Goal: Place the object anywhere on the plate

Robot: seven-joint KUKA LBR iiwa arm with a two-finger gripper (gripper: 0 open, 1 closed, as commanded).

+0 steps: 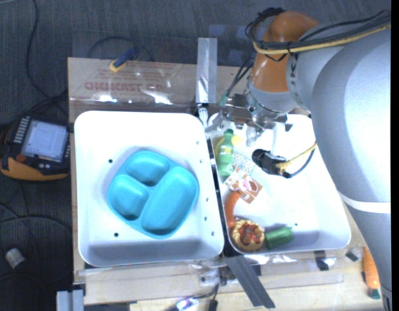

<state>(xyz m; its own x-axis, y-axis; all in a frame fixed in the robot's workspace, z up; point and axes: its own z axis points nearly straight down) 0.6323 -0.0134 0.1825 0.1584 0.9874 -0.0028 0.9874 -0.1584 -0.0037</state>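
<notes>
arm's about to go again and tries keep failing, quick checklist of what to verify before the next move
1. Blue plate sits flat in the left bin: ok.
2. Plate compartments free for a drop: ok.
3. Toy items lie in the right bin, along its left wall: ok.
4. Gripper is above the right bin's upper left corner: ok.
5. Object between the gripper's fingers: cannot tell.
6. Cable by the black part clear of the items: cannot tell.

Bright, even overhead light, and the picture is a touch soft.
Both white bins (89, 193) are washed out close to pure white, with glare on the clear plastic sheet (131, 83) behind them. The blue plate (154, 193) throws barely any shadow. The big grey arm (355, 96) looms out of focus, and the dark carpet (31, 31) looks grainy.
</notes>
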